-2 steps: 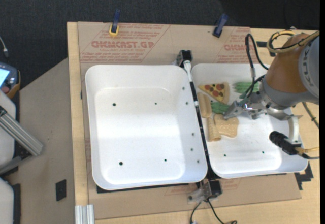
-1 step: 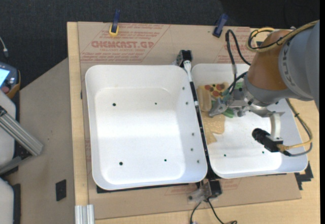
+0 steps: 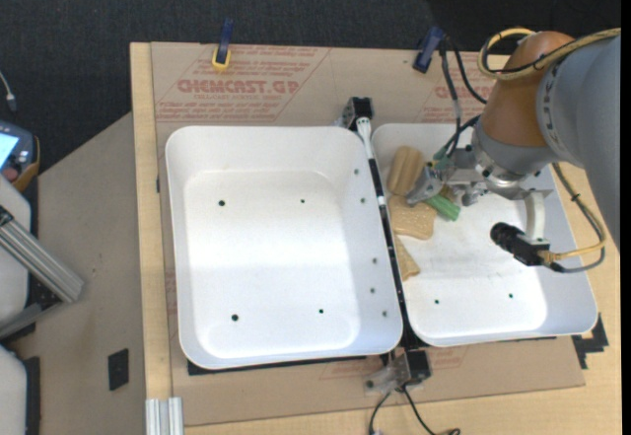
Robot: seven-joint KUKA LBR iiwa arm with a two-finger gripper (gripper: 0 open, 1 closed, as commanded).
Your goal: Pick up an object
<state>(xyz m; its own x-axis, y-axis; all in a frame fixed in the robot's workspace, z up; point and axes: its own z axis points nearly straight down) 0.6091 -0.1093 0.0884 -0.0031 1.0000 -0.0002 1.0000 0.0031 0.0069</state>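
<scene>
The arm [image 3: 552,98] reaches in from the right and hangs over the right bin [image 3: 493,310], its gripper [image 3: 446,188] low near that bin's upper left corner, close to the divider where the two bins meet. Whether the gripper is open or closed cannot be told from here. Crowded along that left wall lie tan pieces [image 3: 406,172] of wood or foam, one upright-looking block and flatter ones below it, and a small green object [image 3: 449,209] sits just beside the gripper. The left bin [image 3: 266,236] offers wide bare floor; the right bin's lower half is open too.
</scene>
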